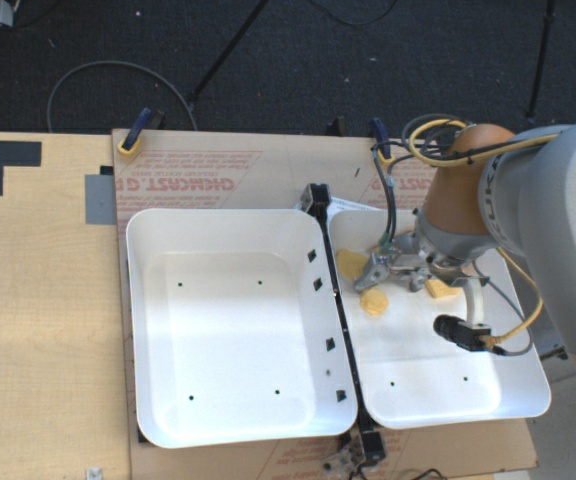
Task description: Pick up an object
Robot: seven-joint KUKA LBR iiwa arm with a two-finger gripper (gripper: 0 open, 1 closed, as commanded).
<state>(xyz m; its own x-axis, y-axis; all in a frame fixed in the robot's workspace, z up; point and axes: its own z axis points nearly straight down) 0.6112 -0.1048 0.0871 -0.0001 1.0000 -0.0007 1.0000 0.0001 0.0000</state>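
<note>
We count three yellow bits in right bin point(508, 393): small round chunk point(373, 303) near divider, flatter piece point(350, 262) just above it, another piece point(441, 289) under wrist. Gripper point(386, 270) sits low between first two, nothing visibly pinched; finger state, we can't tell. Left bin point(168, 388) beside it.

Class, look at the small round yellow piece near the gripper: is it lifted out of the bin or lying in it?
Lying in it: the yellow piece rests on the right bin's floor beside the gripper.
</note>
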